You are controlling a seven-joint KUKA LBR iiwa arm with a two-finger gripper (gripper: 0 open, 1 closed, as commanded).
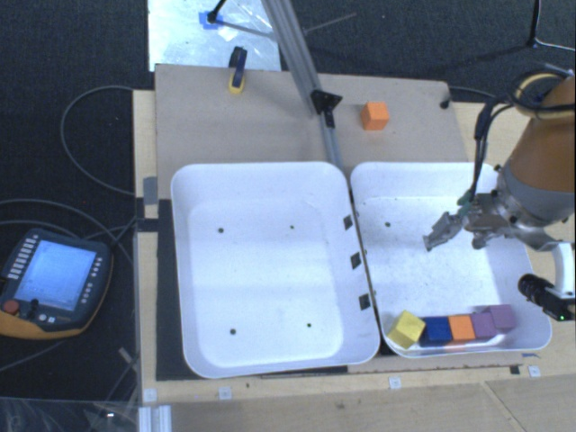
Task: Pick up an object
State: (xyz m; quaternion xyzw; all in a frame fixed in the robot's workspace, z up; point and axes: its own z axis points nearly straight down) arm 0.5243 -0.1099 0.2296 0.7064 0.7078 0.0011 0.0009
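Along the front wall of the right bin [378, 187] lies a row of small blocks: a yellow block [407, 328], a blue block [437, 330], an orange block [462, 328] and a purple block [493, 319]. My gripper [443, 233] hangs over the middle of the right bin, pointing left, well behind the row of blocks. Nothing shows between its fingers. The arm with its orange band [545, 151] comes in from the right.
The left bin [261, 178] sits beside the right one. An orange cube [375, 115] lies on the board behind the bins. A slanted metal pole [297, 48] crosses above the bins. A teach pendant [52, 282] rests on the floor at left.
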